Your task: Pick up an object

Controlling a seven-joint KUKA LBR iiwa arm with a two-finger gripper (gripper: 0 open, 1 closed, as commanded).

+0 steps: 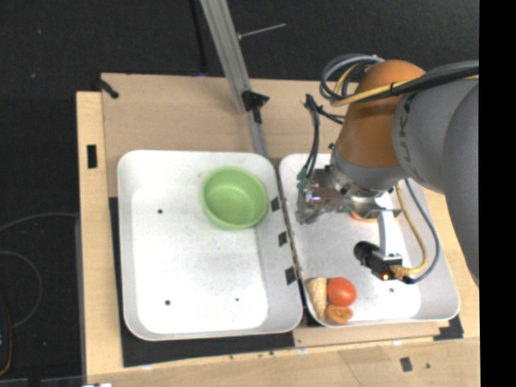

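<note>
Hand [309, 209] low over right bin [419, 305], finger spread hidden

The two bins are white with a fine dark speckle, the left bin [161, 297] carrying a plain light green bowl [235, 197] toward its far edge, and both sit on a pale tan bench [161, 111] against a black floor. In the near left corner of the right bin [427, 297] there's a red tomato-like ball [342, 291], an orange piece [339, 314] and a pale yellow-beige piece [318, 292]. The arm [435, 135] is grey, with a glossy orange band [371, 119] and yellow and black cables.
</note>
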